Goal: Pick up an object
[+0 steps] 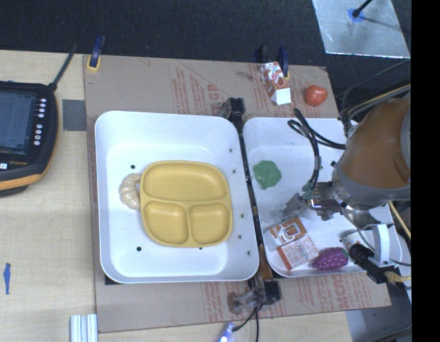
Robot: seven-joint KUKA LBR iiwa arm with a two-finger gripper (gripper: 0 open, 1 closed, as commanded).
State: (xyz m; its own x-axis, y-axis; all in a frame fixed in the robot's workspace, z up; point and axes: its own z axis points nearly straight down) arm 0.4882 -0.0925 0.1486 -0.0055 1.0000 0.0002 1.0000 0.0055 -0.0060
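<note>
My gripper hangs over the right bin, in its middle. A flat green piece lies just up and to the left of the gripper, apart from it. Just below the gripper, a brown and white packet lies on the bin floor. A purple bunch of grapes sits beside the packet at the bin's front edge. In the left bin a yellow divided plate lies flat, with a beige lumpy item against its left side.
The arm's grey body and orange band cover the right bin's right side, with black cables looping above it. Behind the bins lie a small carton and a red ball-like item. A control pendant rests far left.
</note>
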